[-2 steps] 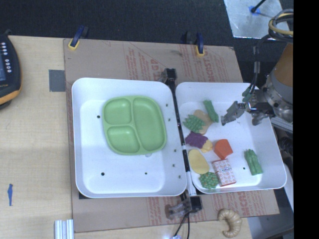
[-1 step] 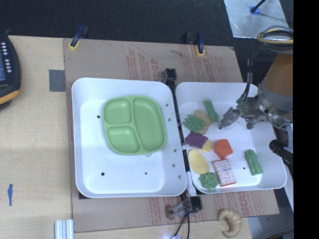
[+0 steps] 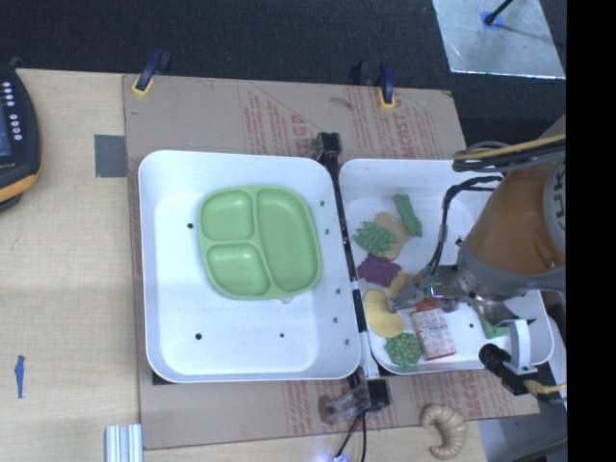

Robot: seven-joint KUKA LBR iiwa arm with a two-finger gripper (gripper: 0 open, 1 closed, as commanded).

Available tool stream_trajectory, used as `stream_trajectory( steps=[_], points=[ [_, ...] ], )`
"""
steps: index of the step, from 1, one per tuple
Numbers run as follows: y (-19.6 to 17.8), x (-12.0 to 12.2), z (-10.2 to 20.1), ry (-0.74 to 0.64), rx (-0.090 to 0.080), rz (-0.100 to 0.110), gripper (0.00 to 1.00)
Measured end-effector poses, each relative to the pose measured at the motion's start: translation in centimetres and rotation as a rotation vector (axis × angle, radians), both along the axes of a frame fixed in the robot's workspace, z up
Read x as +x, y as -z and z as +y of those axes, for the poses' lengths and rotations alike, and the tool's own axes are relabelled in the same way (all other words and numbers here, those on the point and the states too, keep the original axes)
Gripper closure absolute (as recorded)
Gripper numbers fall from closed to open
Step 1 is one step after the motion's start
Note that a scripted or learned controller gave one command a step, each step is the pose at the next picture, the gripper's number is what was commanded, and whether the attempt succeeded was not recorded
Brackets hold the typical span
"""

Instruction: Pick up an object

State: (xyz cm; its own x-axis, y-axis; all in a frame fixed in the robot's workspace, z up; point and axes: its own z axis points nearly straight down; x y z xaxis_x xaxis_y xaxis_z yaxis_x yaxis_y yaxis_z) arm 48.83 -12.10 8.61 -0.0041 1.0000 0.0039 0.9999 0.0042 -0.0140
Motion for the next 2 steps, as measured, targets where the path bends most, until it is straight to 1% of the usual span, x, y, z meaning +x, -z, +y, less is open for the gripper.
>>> stream_trajectory(
  steps=[1, 2],
  points=[
    [-1.6, 0.3, -0.3, -0.003, -0.004, -0.008, 1.00],
    [-11.2, 7.7, 7.0, -0.010, -0.002, -0.025, 1.00]
  ],
)
